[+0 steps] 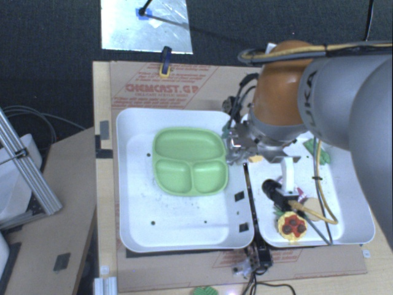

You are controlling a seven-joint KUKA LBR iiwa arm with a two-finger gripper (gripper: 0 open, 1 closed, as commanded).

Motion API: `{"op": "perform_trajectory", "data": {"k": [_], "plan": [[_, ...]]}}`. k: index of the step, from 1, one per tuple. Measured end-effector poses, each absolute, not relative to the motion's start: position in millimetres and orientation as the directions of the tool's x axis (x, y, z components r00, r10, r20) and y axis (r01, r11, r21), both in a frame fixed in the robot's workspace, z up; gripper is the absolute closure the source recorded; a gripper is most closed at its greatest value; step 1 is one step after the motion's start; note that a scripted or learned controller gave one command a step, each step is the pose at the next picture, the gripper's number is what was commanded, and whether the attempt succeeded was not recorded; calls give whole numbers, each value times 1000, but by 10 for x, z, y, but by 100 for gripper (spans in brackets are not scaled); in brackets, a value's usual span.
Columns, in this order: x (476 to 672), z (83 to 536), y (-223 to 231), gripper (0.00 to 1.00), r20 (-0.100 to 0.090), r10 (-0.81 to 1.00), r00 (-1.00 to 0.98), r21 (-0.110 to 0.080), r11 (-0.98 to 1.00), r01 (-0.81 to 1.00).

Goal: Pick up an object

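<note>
Hanging over the seam between the two bins, the gripper sits beside the green plate; its finger state apparently cannot be determined.

There is one camera. It sits high above the bench and looks down at a slant, so the far side of the bench is at the top of the picture and the near side is at the bottom. It is close enough that the two white bins take up most of the middle. The left bin shows whole. The right bin is partly hidden, because the big grey arm comes in from the right and is very near the camera. Past the bench, at the top, the camera sees dark floor and a shiny sheet.
</note>
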State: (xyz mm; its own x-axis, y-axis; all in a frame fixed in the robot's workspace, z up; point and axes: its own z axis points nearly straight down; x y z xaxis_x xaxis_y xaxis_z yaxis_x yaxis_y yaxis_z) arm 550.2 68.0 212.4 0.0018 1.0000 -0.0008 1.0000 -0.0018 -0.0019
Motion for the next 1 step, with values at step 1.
{"op": "perform_trajectory", "data": {"k": [1], "plan": [[5503,1974,1749,100,5,1000,-14,1,14,1000]]}}
